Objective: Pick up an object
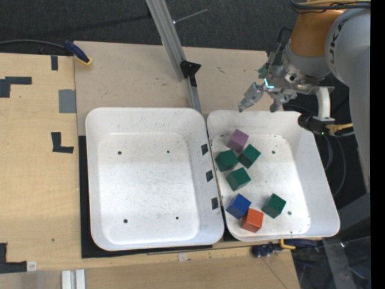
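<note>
The right bin [301, 161] holds several small blocks: a purple one [238, 140], three green ones clustered near it [226, 159] [249, 155] [239, 177], a blue one [239, 205], an orange one [252, 220] and a fourth green one [274, 205]. My gripper [262, 100] hangs above the bin's far rim, well up from the blocks, at the end of the grey arm with its orange band [319, 29]. Its two fingers [248, 100] stand spread apart, and nothing is between them.
The left bin [144, 179] sits beside the right one on a black mat. A slanted metal post [171, 32] rises behind the bins. A blue and yellow clamp [78, 52] lies at the far left, another clamp [267, 248] at the front edge. Cables run at the right.
</note>
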